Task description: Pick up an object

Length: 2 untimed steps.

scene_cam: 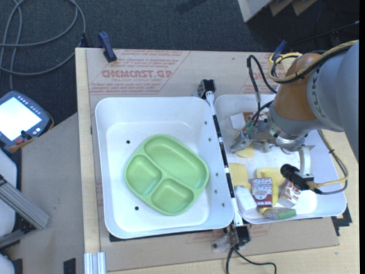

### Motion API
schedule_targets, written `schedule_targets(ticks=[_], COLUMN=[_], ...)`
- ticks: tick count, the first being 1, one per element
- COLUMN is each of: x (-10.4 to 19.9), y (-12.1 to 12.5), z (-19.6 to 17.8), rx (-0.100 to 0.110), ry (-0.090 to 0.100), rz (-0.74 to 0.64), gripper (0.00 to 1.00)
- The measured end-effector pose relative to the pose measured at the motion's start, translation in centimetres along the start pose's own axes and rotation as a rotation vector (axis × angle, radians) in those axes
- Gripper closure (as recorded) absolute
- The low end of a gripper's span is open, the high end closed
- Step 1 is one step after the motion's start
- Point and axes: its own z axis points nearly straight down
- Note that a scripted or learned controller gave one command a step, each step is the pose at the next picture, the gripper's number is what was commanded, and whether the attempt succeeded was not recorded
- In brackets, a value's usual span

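Note:
The right bin (336, 170) holds several small items: a pale yellow piece (246, 151), a yellow block (238, 173), a red packet (262, 189), a second yellow piece (268, 175), an orange-and-white packet (292, 193) and a greenish tube (279, 213). My gripper (247, 137) is low in the bin's upper left part, just above the pale yellow piece and close to the divider between the bins. The wrist body hides what lies under it. I see nothing clearly held.
The left bin (114, 124) carries a green divided plate (166, 173). A white card (239, 120) lies near the right bin's back wall. Cables (259, 84) loop around the orange-banded arm (293, 96). A black clip (206, 87) sits at the bins' back junction.

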Motion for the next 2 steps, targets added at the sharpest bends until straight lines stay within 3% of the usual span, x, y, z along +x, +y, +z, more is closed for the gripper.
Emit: schedule_targets(ticks=[2], x=[0.00], y=[1.51], z=[0.00], rx=[-0.003], ry=[-0.001], rz=[-0.001], gripper=[0.00])
